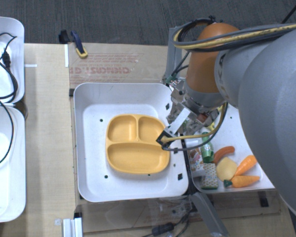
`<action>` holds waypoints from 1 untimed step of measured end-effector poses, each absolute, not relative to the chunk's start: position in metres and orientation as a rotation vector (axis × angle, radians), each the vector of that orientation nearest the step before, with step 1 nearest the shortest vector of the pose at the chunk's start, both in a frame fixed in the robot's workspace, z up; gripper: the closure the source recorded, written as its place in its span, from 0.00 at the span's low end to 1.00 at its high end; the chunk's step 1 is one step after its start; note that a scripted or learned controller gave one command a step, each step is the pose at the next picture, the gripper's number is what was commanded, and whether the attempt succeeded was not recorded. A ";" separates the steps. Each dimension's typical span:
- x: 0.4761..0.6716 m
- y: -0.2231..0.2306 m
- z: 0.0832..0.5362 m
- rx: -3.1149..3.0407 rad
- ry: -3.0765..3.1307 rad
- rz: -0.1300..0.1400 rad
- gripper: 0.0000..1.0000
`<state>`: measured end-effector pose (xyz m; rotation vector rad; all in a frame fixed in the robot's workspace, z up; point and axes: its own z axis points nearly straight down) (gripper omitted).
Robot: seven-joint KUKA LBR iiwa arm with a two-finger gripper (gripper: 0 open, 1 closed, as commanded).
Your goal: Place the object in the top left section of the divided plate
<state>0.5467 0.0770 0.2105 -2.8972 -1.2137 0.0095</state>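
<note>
A yellow divided plate (136, 144) lies in the left white bin (89, 147). It has two small sections at the top and one wide section below, and nothing rests in any of them. My gripper (188, 124) hangs over the wall between the two bins, just right of the plate's upper right corner. It is low over the left end of the right bin, above a cluster of toy food. The wrist hides whatever lies directly beneath it.
The right bin (246, 132) holds two orange carrots (244, 174), a red sausage (223, 153), a pale yellow piece (226, 169), a green item (207, 149) and a small printed packet (209, 176). The arm covers most of that bin.
</note>
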 end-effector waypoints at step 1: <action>0.528 0.139 0.110 -3.028 -0.826 -0.012 1.00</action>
